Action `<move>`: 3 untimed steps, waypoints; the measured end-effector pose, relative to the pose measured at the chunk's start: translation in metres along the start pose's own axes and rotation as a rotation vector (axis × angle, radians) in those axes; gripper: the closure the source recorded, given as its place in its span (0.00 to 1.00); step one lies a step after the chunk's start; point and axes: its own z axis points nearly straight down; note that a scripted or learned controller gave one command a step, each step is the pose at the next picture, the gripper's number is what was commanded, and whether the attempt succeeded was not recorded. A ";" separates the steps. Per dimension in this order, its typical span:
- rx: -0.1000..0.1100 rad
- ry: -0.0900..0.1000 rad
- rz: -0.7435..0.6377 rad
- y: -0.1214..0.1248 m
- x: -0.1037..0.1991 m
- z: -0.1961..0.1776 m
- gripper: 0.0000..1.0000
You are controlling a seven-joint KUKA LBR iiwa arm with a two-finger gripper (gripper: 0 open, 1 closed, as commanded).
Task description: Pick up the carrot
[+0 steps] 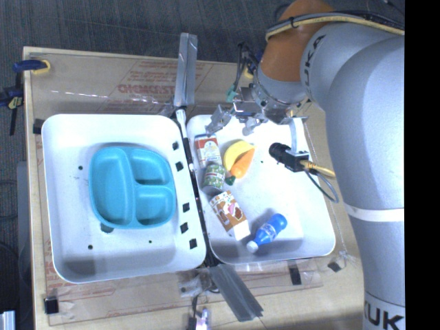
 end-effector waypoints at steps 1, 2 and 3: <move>-0.002 -0.001 0.004 -0.042 -0.036 0.110 0.00; -0.003 0.000 -0.098 -0.061 -0.091 0.110 0.00; -0.004 0.000 -0.109 -0.167 -0.098 0.084 0.00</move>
